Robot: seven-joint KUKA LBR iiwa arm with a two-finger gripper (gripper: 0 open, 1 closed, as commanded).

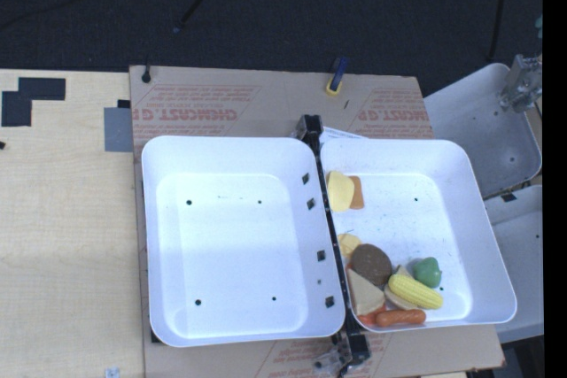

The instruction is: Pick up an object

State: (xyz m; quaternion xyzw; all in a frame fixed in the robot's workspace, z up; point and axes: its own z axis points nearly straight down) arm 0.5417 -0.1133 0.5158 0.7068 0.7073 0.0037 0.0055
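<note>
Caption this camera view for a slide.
Toy food, including a corn cob and carrot, piled in the right bin; left bin beside it.

Two white bins (226,157) are set side by side on a cardboard sheet (266,102), which is laid over a wooden bench (62,235).

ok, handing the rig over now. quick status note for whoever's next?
No item is lifted yet.
All toy food sits in the right bin: a yellow and orange piece at its left wall, and a pile at the near left corner with a brown disc, corn cob, green pepper and carrot.
Done: nothing.
Left: pick one; the yellow and orange piece lies apart from the pile.
</note>
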